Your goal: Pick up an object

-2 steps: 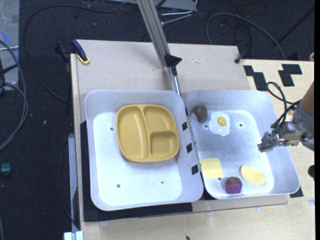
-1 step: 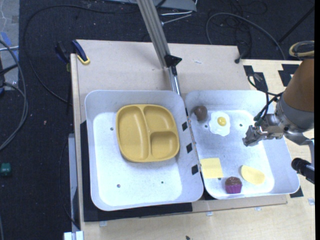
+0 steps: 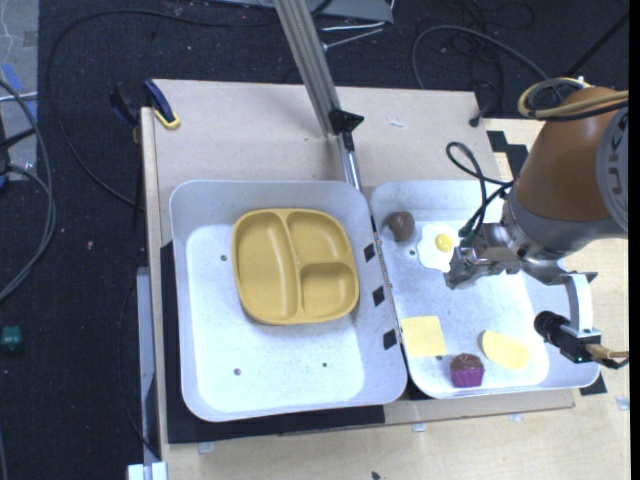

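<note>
My gripper (image 3: 462, 271) hangs over the right bin (image 3: 520, 308), just right of a toy fried egg (image 3: 436, 248) with a yellow yolk. A brown round object (image 3: 401, 225) lies at the bin's upper left. A pale yellow square slice (image 3: 424, 335), a purple cupcake-like object (image 3: 466, 370) and a yellow oval piece (image 3: 506, 349) lie along the near side. Nothing shows between the gripper's tips.
The left bin (image 3: 210, 358) holds a yellow divided plate (image 3: 296, 265). A slanted metal pole (image 3: 310, 53) runs down to the gap between the bins. The arm's orange and grey body (image 3: 570, 183) covers the right bin's far right part.
</note>
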### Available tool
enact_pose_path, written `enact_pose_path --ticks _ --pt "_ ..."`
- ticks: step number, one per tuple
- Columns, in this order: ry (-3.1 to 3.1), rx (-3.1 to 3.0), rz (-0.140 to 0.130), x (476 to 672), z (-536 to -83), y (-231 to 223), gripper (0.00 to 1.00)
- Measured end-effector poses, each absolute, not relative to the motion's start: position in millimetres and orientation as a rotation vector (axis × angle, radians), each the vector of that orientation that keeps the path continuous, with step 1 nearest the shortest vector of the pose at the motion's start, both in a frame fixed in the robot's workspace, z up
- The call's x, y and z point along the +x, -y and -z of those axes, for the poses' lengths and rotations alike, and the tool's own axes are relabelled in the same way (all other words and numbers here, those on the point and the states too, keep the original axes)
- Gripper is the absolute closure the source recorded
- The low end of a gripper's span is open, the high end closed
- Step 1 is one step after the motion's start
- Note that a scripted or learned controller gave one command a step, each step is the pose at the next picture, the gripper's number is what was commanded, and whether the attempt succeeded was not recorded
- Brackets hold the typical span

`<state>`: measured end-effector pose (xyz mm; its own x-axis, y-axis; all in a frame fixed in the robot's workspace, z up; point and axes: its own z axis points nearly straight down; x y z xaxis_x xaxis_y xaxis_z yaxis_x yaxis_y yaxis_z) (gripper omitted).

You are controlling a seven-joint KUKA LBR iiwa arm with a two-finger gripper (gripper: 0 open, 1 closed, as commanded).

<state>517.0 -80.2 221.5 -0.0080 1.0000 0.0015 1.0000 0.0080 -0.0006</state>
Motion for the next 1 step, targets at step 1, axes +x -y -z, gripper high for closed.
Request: enact_pose_path --ticks 1 --pt "2.231 -2.212 0.004 527.4 -233.6 26.0 1.0"
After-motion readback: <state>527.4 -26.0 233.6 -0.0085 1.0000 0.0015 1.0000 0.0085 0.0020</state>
